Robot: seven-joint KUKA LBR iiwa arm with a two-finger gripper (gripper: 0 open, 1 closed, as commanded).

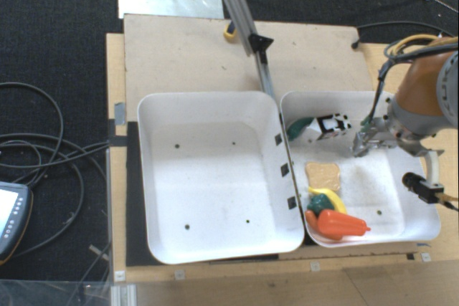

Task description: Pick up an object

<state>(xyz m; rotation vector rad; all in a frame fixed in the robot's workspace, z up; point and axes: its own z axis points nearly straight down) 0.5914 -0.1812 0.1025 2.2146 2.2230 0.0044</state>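
We see the end effector (364, 143) hanging low inside the right bin (419, 229), near its upper middle, with the grey arm (430, 93) reaching in from the right. We cannot tell how its tips are set; nothing shows clamped in them.

The objects all lie in the left part of this bin, which we judge leaves the arm room to come down from the right side without brushing the wall. Closest to the end effector is a small black-and-white toy (332, 125), perhaps a cow, lying just to its left near the bin's far wall, with a dark green piece (299, 127) touching or nearly touching it on its other side. We take the toy as the likeliest target simply because it is nearest.

Below them a flat tan slice (323, 175), like toast, lies on the bin floor. Nearer the front wall a yellow banana (329, 198) and an orange carrot (341, 224) with a green top are bunched together against the divide between bins; that crowding would make a clean grasp harder there.

The left bin (154, 154) sits beside it on the surface (186, 54).

The toy looks small, lumpy and glossy, so we expect it to slip if caught off-centre.
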